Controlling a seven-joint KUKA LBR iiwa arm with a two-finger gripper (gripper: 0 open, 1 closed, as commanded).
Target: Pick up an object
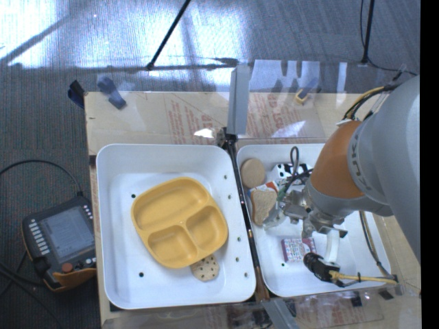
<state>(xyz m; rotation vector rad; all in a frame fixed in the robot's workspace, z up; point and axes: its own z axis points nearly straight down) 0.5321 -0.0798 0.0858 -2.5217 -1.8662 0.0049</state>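
My gripper (293,219) is low in the right bin (363,279), in its left half, under the grey arm with the orange band. Around it lie a slice of toast (263,203), a round tan cookie-like piece (252,172), a black-and-white spotted item (282,172) and a small pink-and-white packet (293,249). The packet lies just below the gripper and the toast just left of it. The arm hides the bin's middle and right.
The left bin (116,170) holds a yellow divided plate (180,221) with a speckled cookie (206,269) peeking out under its lower edge. A teach pendant (60,242) sits on the floor at the left. A ridge separates the two bins.
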